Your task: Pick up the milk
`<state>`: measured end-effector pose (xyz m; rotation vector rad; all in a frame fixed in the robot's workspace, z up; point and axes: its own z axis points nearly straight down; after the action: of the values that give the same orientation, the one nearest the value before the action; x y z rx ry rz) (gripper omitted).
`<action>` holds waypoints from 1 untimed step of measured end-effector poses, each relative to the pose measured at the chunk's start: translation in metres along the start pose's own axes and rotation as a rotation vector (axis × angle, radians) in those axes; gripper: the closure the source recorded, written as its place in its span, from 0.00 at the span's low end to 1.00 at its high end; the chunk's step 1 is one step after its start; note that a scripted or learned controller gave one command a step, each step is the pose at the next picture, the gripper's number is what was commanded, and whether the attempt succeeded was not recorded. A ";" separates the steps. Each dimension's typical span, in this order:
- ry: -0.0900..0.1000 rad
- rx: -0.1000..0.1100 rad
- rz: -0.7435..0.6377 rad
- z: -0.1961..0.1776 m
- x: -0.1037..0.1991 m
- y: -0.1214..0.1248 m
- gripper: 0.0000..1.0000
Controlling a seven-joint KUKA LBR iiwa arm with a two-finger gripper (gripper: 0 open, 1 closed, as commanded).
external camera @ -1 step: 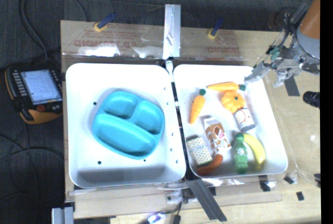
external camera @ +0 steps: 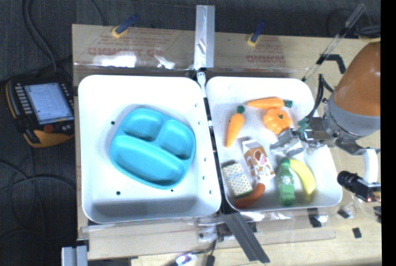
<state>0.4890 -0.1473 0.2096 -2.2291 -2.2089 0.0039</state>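
The milk [external camera: 258, 160] is a small white carton with a brown and orange print. It lies in the middle of the right bin [external camera: 218, 135], tilted, between a carrot and a green bottle. My gripper [external camera: 288, 143] hangs just to the right of the carton's upper end, above the green bottle's cap and below an orange pepper. Nothing shows between the gripper and the carton. The arm's grey wrist and orange band [external camera: 366, 82] reach in over the bin's right rim.
The right bin also holds two carrots [external camera: 234, 127] [external camera: 266, 102], an orange pepper [external camera: 277, 119], a green bottle [external camera: 286, 181], a banana [external camera: 302, 175], a checkered packet [external camera: 237, 180] and a red sausage [external camera: 247, 197]. A blue divided tray [external camera: 153, 146] lies in the left bin [external camera: 99, 98].
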 end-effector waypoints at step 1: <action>-0.002 -0.011 0.206 0.105 0.048 0.004 0.00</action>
<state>0.4933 -0.0989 0.1043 -2.4519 -1.9739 -0.0064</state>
